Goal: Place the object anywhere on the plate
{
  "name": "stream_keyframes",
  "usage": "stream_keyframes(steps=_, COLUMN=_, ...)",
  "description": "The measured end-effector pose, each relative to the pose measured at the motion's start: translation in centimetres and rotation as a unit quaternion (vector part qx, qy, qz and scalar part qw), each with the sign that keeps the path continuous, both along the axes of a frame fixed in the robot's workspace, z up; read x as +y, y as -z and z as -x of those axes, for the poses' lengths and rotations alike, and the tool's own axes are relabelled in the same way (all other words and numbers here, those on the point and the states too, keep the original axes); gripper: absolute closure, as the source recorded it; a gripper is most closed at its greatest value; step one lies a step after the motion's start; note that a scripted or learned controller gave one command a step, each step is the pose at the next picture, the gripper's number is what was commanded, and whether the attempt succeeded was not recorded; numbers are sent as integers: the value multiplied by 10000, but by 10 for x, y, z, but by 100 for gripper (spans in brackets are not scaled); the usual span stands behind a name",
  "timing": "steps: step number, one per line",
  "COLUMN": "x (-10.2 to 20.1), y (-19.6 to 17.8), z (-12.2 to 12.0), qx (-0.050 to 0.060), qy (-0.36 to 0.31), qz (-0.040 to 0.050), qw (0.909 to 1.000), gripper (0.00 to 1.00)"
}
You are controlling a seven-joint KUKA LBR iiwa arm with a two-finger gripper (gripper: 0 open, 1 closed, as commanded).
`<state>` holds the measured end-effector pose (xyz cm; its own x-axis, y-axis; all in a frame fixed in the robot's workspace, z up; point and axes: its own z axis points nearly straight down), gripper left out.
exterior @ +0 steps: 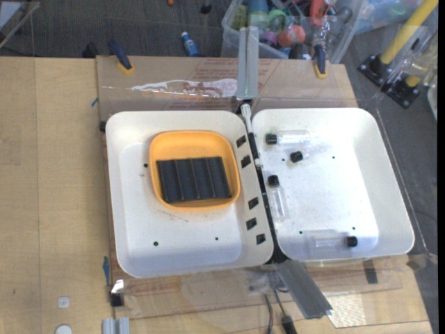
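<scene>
Camera view from above takes in a pale wooden bench [49, 186] with a brown cardboard sheet [181, 72] lying across its far side. On it sit two shallow white bins side by side, their inner edges touching. A row of small black tabs [248, 183] runs along the seam between them, and a grey metal bar [248, 61] rises from the far end of the seam.

The left bin [132, 249] carries an orange plate [195, 139] with rounded corners, set a little toward the far side of the bin floor. A black ridged object [193, 179], a flat rectangle with parallel grooves, lies wholly on the plate and covers most of its floor, with orange rim visible all around it.

The right bin [375, 207] holds clear vials with black caps: one near the far left corner [285, 138], one beside the seam [277, 199], one near the front edge [330, 241]. A loose black cap [297, 157] lies just below the first vial.

Beyond the bench stands a clear tub of coloured toys [299, 12].

How wide the gripper stands, or whether it holds or touches anything, cannot be told.
</scene>
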<state>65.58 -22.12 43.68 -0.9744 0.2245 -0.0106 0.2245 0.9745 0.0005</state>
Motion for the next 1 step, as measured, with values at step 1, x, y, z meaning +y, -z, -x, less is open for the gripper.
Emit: stream_keyframes(steps=1, x=-2, y=0, z=-4, qx=-3, qy=80, qz=-7, qw=10000, gripper=100)
